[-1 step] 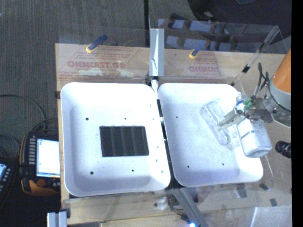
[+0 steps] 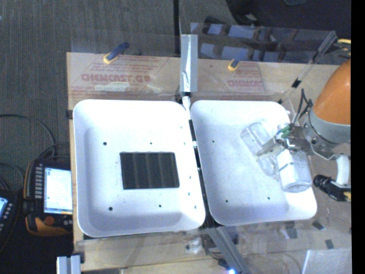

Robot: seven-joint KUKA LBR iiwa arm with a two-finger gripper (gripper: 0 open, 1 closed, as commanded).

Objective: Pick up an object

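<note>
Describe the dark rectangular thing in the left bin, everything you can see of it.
The dark rectangle lies flat on the floor of the left bin, near its middle and a little toward the near side. It is near-black with a matte look, and faint lighter lines running across its short side split it into about four bands. Its edges run roughly parallel to the bin's walls. It touches the bin floor alone; a few small dark dots on the floor sit around it. The material cannot be told.

Grey arm point(image 2: 326, 131) with an orange band; black cables by the wrist; gripper point(image 2: 278, 147) clear-fingered.
</note>
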